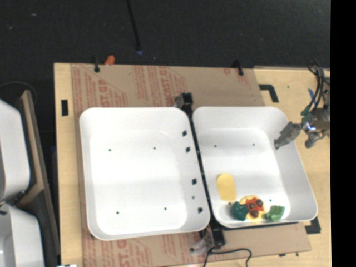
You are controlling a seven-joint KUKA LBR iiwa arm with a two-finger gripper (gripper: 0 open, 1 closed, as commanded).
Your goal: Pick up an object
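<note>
Two white bins are seen side by side on a wooden bench (167, 88) above a dark floor. The gripper (297, 133) is seen at the right bin's (245, 127) far right rim, fingers spread, nothing between them. A yellow object (226, 186) and small colourful toys (257, 209) are placed near its front wall.

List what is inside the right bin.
The right bin holds a yellow object and a cluster of small toys, green, red and yellow, near its front edge. Anything lying beneath the cluster is covered.
</note>
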